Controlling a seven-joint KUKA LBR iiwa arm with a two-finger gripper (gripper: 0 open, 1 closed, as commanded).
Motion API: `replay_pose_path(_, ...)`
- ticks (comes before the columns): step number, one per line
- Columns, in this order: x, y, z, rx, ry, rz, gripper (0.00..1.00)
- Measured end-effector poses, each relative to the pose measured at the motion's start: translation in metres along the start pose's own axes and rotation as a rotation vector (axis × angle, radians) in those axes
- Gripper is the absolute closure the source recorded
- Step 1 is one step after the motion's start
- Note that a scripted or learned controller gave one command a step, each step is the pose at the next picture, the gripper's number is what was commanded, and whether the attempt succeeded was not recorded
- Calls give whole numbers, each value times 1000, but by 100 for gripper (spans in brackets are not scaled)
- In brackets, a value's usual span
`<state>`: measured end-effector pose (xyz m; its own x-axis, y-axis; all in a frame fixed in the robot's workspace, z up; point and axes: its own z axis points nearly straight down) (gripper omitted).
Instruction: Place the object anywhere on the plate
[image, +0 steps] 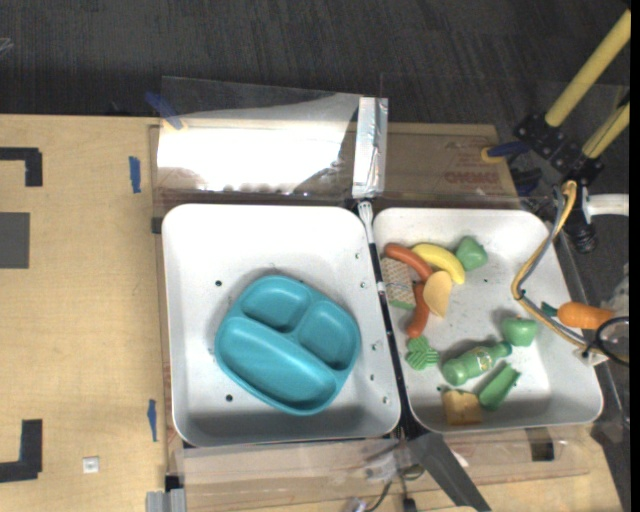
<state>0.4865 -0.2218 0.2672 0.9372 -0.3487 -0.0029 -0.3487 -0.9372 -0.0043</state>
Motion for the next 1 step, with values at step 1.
replay_pose_path(1, 2, 0, 1, 0, 0, 68, 100)
